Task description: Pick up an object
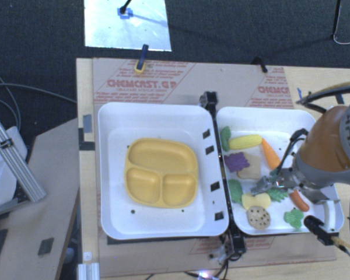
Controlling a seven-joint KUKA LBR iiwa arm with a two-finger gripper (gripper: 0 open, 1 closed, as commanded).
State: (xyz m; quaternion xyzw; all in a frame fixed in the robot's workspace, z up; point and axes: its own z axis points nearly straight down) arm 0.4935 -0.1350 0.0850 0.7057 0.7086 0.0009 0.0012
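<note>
In the right bin, the gripper is lowered among the toy foods at about six o'clock, just above a yellow piece and a cookie. Nothing is seen lifted; whether the fingers are apart cannot be told.

Red print "CHEMCAST GP" reads on the brown protective sheet covering the counter, just above the left white bin. A second copy of the same red print runs diagonally on the sheet near the right bin's top corner, too slanted and cut off to read in full. No other legible text, numbers or labels.
</note>
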